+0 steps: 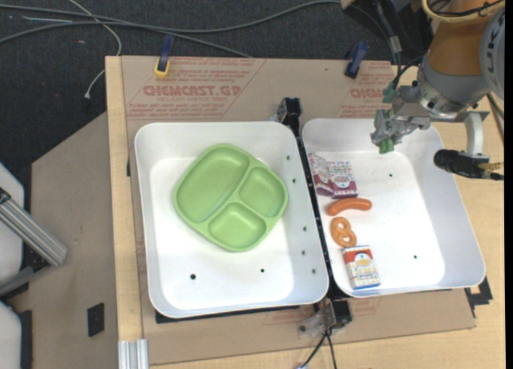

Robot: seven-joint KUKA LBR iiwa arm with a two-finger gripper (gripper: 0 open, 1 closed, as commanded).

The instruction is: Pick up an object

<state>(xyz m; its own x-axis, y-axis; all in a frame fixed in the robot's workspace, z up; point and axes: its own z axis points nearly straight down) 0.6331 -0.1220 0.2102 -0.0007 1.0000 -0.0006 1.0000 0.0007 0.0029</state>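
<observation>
My gripper hangs over the far edge of the right bin, above bare white floor. Along that bin's left side lie a pink-and-white packet, an orange sausage, a small pretzel and a little red, white and blue carton. All of them sit to the left of and nearer than the gripper, apart from it. Nothing shows between the fingers. A green three-compartment plate rests in the left bin.
Both bins sit on a cardboard sheet held by blue clamps at the far edge. A black fitting stands between the bins at the back. Cables run across the dark floor beyond.
</observation>
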